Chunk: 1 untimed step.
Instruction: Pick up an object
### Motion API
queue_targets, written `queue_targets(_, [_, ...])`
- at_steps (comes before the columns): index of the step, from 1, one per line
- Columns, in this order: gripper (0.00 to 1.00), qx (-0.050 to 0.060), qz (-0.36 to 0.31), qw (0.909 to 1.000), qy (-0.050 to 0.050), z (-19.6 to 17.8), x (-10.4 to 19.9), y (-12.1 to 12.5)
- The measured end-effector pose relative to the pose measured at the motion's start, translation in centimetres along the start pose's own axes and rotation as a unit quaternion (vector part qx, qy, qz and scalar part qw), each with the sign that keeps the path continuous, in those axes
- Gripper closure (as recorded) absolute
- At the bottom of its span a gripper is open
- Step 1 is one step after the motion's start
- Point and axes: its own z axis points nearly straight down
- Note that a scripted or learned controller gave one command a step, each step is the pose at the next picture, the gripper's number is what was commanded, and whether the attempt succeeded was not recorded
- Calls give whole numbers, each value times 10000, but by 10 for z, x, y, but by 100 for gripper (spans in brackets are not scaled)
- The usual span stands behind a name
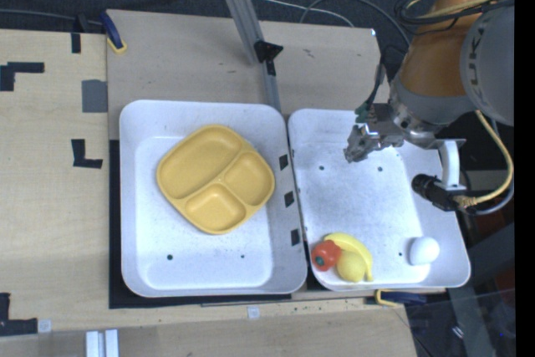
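Observation:
My gripper (pixel 361 146) hangs over the upper part of the right bin (pixel 368 196), pointing down-left, with nothing visible between its dark fingers. At the bin's near edge lie a red tomato-like ball (pixel 323 256), a yellow banana (pixel 351 247) and a yellow lemon-like fruit (pixel 353 267), all clustered together. A small white ball (pixel 423 250) rests near the bin's near right corner. All these objects lie well below the gripper in the view.
The left bin (pixel 146 263) holds a yellow three-compartment plate (pixel 215 177). A grey metal bar (pixel 242 8) slants down to the divider between the bins. A black connector with a yellow cable (pixel 443 192) hangs at the right bin's right edge.

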Motion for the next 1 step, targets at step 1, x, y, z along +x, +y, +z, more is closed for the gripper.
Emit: queue_targets(1, [100, -6, -4, 10000, 2, -8, 48, -9])
